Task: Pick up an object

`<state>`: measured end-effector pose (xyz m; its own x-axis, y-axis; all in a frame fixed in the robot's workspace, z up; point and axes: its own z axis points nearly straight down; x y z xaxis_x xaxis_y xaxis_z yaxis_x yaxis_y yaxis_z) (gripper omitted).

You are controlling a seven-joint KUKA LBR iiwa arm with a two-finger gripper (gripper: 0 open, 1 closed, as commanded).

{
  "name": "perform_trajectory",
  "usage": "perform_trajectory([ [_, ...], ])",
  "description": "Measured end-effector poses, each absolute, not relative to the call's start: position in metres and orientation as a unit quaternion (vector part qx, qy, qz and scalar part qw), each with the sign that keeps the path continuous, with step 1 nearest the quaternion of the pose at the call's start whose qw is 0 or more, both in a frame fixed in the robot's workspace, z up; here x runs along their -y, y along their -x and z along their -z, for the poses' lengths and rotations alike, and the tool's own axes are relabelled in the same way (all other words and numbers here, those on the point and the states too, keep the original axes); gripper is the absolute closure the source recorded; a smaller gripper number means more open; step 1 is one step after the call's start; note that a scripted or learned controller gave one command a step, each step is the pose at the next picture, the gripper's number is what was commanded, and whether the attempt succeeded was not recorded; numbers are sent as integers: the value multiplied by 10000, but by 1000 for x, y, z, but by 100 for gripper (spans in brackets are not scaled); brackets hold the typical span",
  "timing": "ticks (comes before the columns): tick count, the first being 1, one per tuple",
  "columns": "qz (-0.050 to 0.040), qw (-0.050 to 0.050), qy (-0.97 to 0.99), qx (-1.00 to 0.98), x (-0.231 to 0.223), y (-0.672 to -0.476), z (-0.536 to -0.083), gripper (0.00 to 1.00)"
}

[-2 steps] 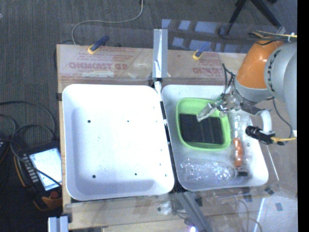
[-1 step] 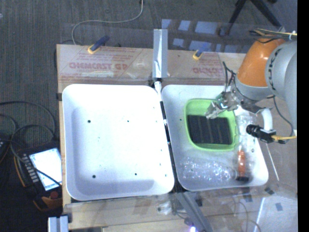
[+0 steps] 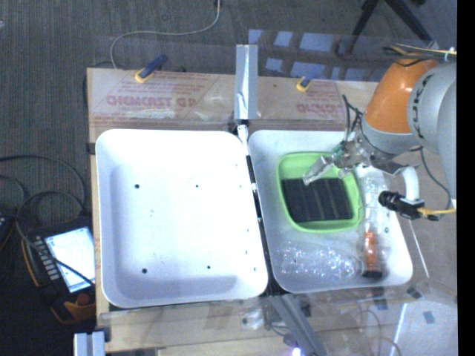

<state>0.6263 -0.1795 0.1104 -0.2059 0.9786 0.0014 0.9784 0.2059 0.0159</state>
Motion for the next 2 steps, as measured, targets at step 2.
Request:
perform_trajectory([
  [2,0,-7,-6281,-7782,202,-636,-125,100],
])
